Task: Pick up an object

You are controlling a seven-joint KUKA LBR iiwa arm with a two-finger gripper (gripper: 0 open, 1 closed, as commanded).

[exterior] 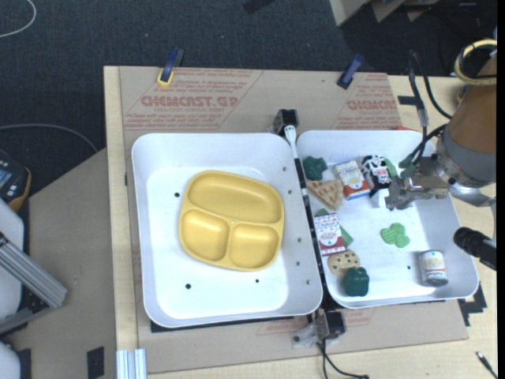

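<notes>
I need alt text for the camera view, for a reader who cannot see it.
A grey robot arm's gripper hangs over the right white bin of small toy foods, near a green piece and a small can. The left white bin holds a yellow divided plate.

Gripper (pixel 398 196) positioned over right bin (pixel 442 287), near black-and-white toy (pixel 379 168). Left bin (pixel 158 275) contains yellow divided tray (pixel 231 219).

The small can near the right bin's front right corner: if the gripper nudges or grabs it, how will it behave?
The small can looks round-sided, so a sideways nudge might roll or tip it. It seems short and stubby, probably light. It sits close to the right bin wall, so a push could pin it there. Its smooth sides may slip in the gripper.
</notes>
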